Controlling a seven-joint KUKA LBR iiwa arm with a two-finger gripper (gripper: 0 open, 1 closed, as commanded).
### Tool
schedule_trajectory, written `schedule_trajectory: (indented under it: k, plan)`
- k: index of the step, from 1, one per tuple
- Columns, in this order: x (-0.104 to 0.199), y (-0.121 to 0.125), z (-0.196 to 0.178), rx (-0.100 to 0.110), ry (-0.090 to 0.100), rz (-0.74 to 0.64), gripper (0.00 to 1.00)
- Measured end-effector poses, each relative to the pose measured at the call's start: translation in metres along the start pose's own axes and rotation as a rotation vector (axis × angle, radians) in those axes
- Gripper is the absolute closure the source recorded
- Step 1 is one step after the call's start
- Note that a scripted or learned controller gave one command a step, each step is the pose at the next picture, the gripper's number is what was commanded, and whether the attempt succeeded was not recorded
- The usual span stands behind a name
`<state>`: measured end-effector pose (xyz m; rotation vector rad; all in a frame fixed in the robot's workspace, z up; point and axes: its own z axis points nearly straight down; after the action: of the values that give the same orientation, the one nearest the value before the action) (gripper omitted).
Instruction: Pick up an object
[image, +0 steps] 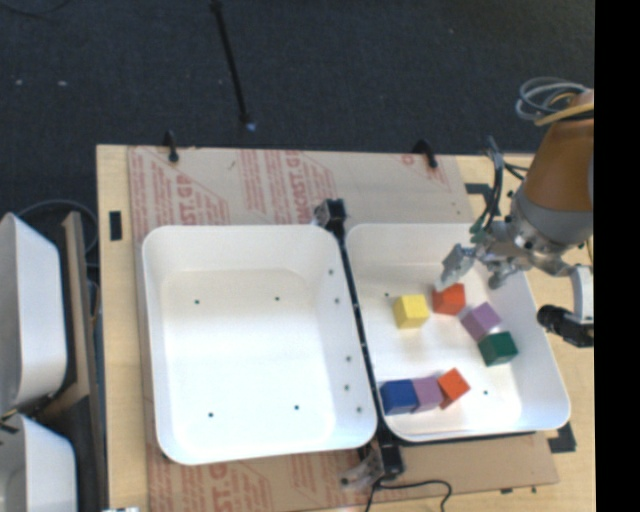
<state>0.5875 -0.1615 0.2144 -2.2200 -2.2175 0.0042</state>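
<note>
Dark carpet surrounds a pale wooden bench (120, 330) that carries two shallow white bins side by side. All the blocks lie in the right bin (400, 250). The likeliest target is the red block (450, 299), at about one o'clock from that bin's centre, because the gripper (478, 262) hangs just above and beside it at its two o'clock. The fingers look spread, with nothing between them, so I judge the tool apart and empty.

Working outward from the red block: a yellow block (411, 311) sits just beside it at nine o'clock, and a purple block (481, 320) close at four o'clock, with a green block (497, 347) touching or nearly touching the purple one further the same way. Toward six o'clock, near the bin's front wall, a blue block (399, 396), a lilac block (428, 391) and an orange block (454, 385) stand in a tight row.

The step in hand seems to be the approach. The next move calls for centring the fingers over one block, descending so they straddle it, and closing without nudging the neighbours.

The left bin (170, 260) holds nothing. Red lettering runs repeatedly across the cardboard sheet (250, 185) under the bins; it is too blurred to read.
</note>
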Motion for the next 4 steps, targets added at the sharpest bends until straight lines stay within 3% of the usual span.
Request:
schedule_trajectory:
  k: [1,3,4]
  plan:
    - [0.0,0.001,-0.003,-0.006,-0.001,-0.001,0.0]
    - [-0.003,0.004,0.074,-0.009,-0.002,-0.001,0.0]
    - [-0.003,0.003,0.076,-0.007,-0.001,-0.001,0.0]
